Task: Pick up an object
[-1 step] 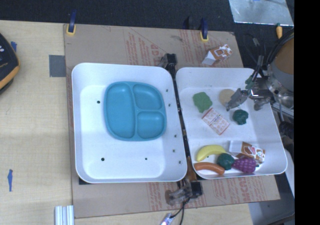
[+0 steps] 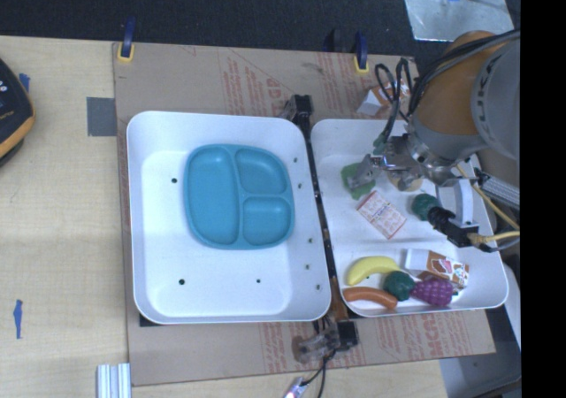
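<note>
My gripper (image 2: 392,166) hangs low over the back of the right bin (image 2: 329,210), at the end of the grey arm with its orange band (image 2: 460,65). A green toy piece (image 2: 357,177) lies just to its left, touching it or nearly so. A red-and-white packet (image 2: 381,213) lies in front of it, and a dark green round toy (image 2: 424,206) sits to the right. Along the front of the bin lie a banana (image 2: 370,269), a red sausage (image 2: 370,298), another green toy (image 2: 399,283), purple grapes (image 2: 434,292) and a small snack box (image 2: 442,265).
The left bin (image 2: 150,290) holds a blue divided plate (image 2: 239,195). The bins' inner walls meet near the green piece. Black cables (image 2: 393,82) loop behind the right bin. A black part of the arm (image 2: 453,226) reaches over the bin's right side.
</note>
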